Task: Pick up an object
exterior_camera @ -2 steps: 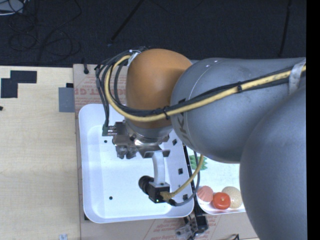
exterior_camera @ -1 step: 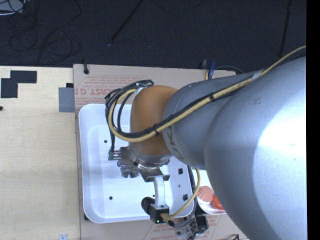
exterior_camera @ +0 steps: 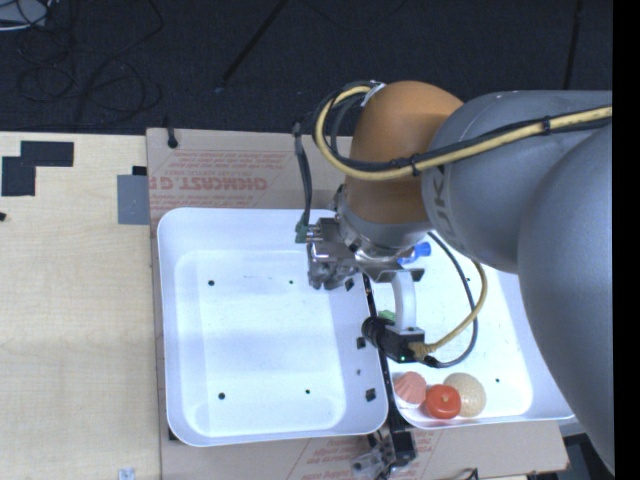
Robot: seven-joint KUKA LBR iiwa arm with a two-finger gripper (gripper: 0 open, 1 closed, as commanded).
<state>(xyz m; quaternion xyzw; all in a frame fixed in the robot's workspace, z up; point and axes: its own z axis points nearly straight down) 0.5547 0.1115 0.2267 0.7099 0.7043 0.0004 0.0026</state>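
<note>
Now hanging over the wall between the bins (exterior_camera: 372, 368): claw (exterior_camera: 330, 268), grip hard to tell. Toys (exterior_camera: 440, 396) well below-right of claw, bunched together, untouched.

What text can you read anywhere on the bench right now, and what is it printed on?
"CHEMCAST GP", red, upside down and partly blurred: on the cardboard sheet behind the left bin.
Red print on the cardboard at the front edge: too blurred to read.
No other readable text.

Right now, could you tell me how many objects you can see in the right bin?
3, clustered at its near edge: a pink one, a red one and a tan one. The arm may hide more.
</note>
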